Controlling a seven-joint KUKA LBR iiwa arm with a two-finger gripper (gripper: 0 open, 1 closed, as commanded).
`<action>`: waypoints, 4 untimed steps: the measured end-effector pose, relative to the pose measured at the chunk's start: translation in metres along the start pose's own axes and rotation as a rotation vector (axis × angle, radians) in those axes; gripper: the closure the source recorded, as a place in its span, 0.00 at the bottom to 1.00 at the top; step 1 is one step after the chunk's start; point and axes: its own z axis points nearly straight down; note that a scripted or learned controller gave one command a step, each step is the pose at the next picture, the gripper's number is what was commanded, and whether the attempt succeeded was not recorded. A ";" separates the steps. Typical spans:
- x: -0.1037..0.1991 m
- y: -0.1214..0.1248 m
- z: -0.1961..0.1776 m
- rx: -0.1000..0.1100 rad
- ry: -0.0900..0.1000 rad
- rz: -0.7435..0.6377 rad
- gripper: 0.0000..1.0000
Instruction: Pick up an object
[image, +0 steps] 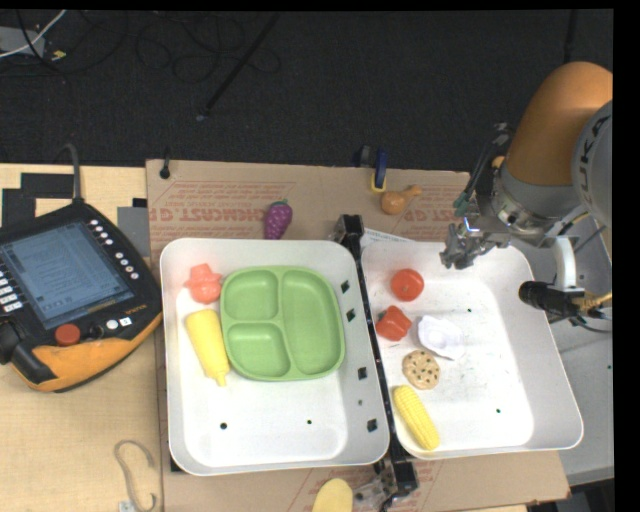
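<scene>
- Nearest you, at the bottom edge, a rounded yellow toy (333, 495) lies on the cardboard outside both bins, at six o'clock of the scene.
- At nine o'clock you have the grey-and-orange teach pendant (70, 290), parked on the wooden bench clear of the work area.
- Next comes the left white bin (260, 435). It carries a green three-part plastic tray (281, 323), with a yellow toy corn cob (208, 345) just beside the tray at its nine o'clock and a pink toy (203, 284) at its ten o'clock.
- On the cardboard at twelve o'clock of that bin lies a small purple grape toy (277, 218), and further right a tan pear-shaped toy (398, 199).
- In the right white bin (540, 400) you will find the likely candidates: a round red toy (407, 285), a red pepper-like toy (393, 323), a crumpled white piece (440, 335), a chocolate-chip cookie toy (421, 370) and a second yellow corn cob (416, 417). They are scattered loosely, which should leave room for a grasp.
- Your gripper (462, 252) hangs over this bin's one o'clock corner, apart from every toy; the round red one is nearest. Nothing shows between its tips. How far it is spread, you cannot tell from here.
</scene>
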 end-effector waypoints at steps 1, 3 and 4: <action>0.023 -0.035 0.002 0.008 0.002 -0.003 1.00; 0.085 -0.114 -0.008 0.009 0.002 -0.003 1.00; 0.083 -0.116 -0.006 0.007 0.001 -0.002 1.00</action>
